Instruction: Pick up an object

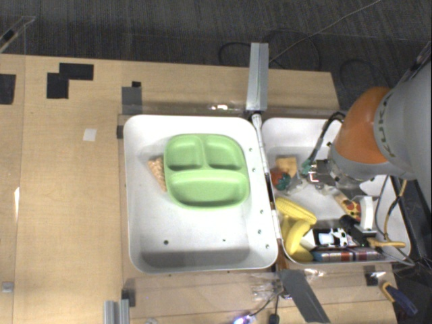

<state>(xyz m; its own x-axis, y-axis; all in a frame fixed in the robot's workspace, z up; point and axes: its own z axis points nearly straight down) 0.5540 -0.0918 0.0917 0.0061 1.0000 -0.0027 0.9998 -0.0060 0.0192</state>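
Green sectioned plate [204,169] in white bin [142,201]. Yellow bananas [295,221]. Arm [398,123] grey, orange band [361,135]. Counter [61,201] tan wood with black patches [67,78].

Two bins sit side by side on the bench [61,201], the left bin [142,241] touching the right bin [270,130] along a shared rim. In the left bin a divided tray [204,169] lies toward the far edge, and a flat packet [156,172] pokes out from under the tray's left side. In the right bin, bananas [295,225] lie against the left wall near the front corner. A marker [344,255] lies along the front edge, right of the bananas, with a small box [331,237] just behind it. A small block [287,165] lies behind the bananas, toward the far left corner.
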